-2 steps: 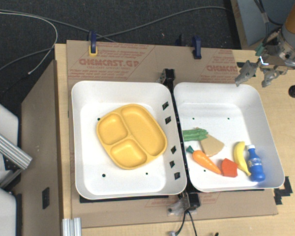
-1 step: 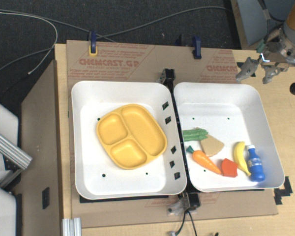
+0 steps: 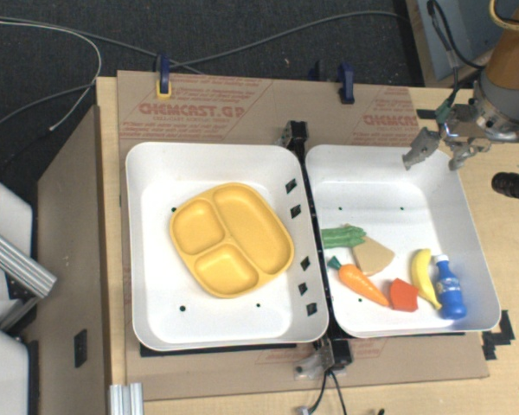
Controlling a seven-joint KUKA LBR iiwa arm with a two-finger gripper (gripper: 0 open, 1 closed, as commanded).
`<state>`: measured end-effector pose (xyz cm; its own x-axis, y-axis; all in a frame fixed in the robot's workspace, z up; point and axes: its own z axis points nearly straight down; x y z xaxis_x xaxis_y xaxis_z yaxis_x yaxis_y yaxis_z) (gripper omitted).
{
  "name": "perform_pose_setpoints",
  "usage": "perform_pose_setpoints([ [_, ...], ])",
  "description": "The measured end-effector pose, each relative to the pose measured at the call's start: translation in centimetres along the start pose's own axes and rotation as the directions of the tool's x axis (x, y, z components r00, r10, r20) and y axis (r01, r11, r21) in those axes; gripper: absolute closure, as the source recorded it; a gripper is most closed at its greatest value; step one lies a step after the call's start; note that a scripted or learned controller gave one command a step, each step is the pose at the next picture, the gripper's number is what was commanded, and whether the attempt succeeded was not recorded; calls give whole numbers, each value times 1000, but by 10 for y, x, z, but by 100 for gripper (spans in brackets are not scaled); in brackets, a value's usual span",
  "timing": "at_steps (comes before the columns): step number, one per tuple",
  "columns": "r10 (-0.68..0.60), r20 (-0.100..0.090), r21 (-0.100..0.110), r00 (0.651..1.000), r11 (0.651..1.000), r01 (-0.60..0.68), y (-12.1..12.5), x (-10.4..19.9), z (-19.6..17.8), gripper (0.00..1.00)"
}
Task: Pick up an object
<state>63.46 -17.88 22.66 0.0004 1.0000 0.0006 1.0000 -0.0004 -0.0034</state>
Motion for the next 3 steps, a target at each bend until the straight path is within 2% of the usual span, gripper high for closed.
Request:
perform_pose_setpoints([
  [1, 0, 0, 1, 1000, 1000, 0, 5, -6, 58, 0],
  [2, -1, -1, 3, 1000, 1000, 1, -1, -3, 119, 0],
  [3, -1, 0, -5, 1000, 1000, 1, 1, -3, 104, 100],
])
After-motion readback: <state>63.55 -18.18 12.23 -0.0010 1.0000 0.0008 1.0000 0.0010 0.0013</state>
